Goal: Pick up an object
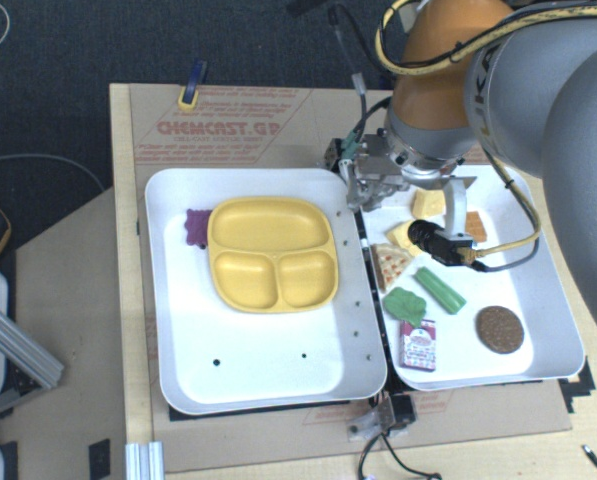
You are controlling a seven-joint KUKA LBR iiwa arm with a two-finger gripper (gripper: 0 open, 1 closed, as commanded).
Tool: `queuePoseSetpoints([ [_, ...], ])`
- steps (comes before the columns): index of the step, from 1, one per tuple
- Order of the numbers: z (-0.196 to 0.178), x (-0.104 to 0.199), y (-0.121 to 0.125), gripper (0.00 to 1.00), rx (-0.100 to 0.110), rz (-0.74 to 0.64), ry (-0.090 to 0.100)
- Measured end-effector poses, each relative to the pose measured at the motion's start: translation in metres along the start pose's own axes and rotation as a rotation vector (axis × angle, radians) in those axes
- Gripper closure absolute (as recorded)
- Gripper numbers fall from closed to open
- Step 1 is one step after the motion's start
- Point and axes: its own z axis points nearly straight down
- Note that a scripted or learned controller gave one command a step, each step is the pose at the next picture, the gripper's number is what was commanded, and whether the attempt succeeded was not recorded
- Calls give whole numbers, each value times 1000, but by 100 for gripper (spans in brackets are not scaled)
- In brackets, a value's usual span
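In the right bin, nearest, a red packet lies at 7 o'clock and a brown cookie at 5. Farther in are green pieces, a pizza slice and cheese. The gripper hangs at 11. The left bin holds a yellow tray.

Grey arm — orange band, yellow cable.

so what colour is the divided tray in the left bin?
Yellow; the divided tray shows clearly in the camera view.
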Motion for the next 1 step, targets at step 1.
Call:
queuePoseSetpoints([
  [1, -22, 53, -10, 100, -6, 0, 0],
])
